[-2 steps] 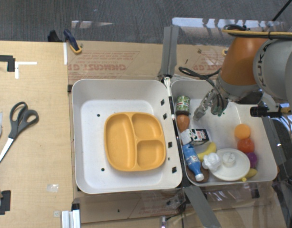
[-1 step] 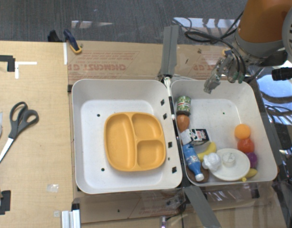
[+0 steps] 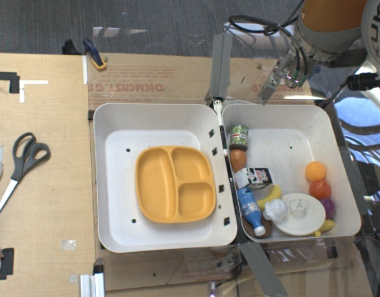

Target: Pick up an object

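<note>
While we scan from the left, we first hit the scissors point(image 3: 24, 159) lying on the wooden bench point(image 3: 47, 228), well apart from both bins. Next we've got the left bin point(image 3: 109, 184), holding a yellow tray point(image 3: 176, 183) with three compartments, sitting flat in the middle.

Moving on to the right bin point(image 3: 329, 141), we see the clutter packed along its left wall and near edge: a green can point(image 3: 239, 135) with a brown egg-shaped thing point(image 3: 238, 159) just below it, a small carton point(image 3: 254, 178), a blue bottle point(image 3: 250, 210), a banana point(image 3: 272, 194) and a white lid point(image 3: 297, 213). Over by the right wall we spot an orange ball point(image 3: 315, 171) touching a red ball point(image 3: 320, 189).

Up top, the gripper point(image 3: 281, 79) hangs over the cardboard behind the right bin, holding nothing as far as we see, though we honestly can't tell how far apart it's spread.
</note>
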`<state>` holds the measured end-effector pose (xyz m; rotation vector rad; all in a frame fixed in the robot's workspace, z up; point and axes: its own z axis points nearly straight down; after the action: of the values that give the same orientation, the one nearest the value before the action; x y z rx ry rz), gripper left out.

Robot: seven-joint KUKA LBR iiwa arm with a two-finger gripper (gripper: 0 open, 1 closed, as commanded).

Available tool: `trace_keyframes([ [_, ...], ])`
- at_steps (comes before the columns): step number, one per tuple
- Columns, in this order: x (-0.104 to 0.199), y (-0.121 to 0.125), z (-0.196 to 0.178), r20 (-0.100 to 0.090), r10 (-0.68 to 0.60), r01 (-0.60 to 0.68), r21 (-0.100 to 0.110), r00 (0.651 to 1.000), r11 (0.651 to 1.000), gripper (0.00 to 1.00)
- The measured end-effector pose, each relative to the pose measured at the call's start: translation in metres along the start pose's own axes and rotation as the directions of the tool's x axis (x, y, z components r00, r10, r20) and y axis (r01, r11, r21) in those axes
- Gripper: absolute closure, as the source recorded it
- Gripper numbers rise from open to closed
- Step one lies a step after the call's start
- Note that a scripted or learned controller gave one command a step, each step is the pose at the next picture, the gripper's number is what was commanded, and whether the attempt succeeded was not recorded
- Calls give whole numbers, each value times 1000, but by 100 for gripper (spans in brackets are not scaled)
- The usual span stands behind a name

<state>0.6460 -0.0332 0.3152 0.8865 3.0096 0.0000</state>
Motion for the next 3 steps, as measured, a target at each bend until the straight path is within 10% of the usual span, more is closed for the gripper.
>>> trace_keyframes([
  [1, -47, -74, -80, 0, 144, -144, 1, 990, 990, 100],
  [2, -30, -104, 152, -2, -166, 166, 0, 986, 986, 100],
  [3, -30, -104, 152, -1, -165, 165, 0, 986, 986, 0],
])
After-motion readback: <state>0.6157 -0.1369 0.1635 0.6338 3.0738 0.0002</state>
